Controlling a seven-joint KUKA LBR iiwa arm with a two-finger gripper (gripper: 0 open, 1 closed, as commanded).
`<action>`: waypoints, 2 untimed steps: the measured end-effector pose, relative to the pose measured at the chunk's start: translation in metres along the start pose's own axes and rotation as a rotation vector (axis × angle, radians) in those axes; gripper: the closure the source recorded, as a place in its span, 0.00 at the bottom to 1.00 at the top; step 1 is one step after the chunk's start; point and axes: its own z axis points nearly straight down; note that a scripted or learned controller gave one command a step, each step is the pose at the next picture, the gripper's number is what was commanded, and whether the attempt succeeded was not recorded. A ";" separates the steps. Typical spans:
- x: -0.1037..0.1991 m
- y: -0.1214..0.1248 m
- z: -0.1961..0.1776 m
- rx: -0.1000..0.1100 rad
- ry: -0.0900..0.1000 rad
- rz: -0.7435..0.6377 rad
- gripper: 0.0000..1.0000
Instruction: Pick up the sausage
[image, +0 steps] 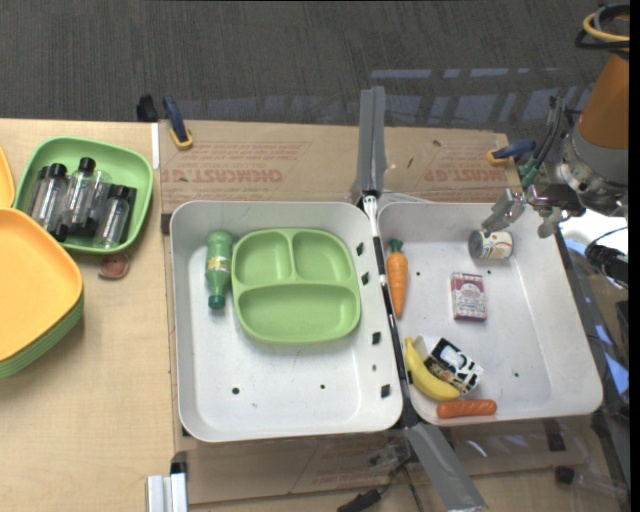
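The sausage (466, 408) is a short red-orange link lying flat at the front edge of the right bin (560, 330), just below a banana (424, 375). My gripper (524, 217) hangs over the bin's far right corner, well away from the sausage. Its two fingers stand apart with nothing between them. A small pale can (492, 244) lies on its side just under the left finger (502, 213).
The right bin also holds a carrot (397, 277) along its left wall, a small pink box (469, 296) and a black-and-white object (456, 365) against the banana. In the left bin are a green divided plate (295, 283) and a green bottle (217, 266).
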 end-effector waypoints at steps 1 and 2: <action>0.010 -0.028 0.092 0.000 0.000 0.070 0.00; 0.002 -0.025 0.152 0.000 0.001 -0.105 0.00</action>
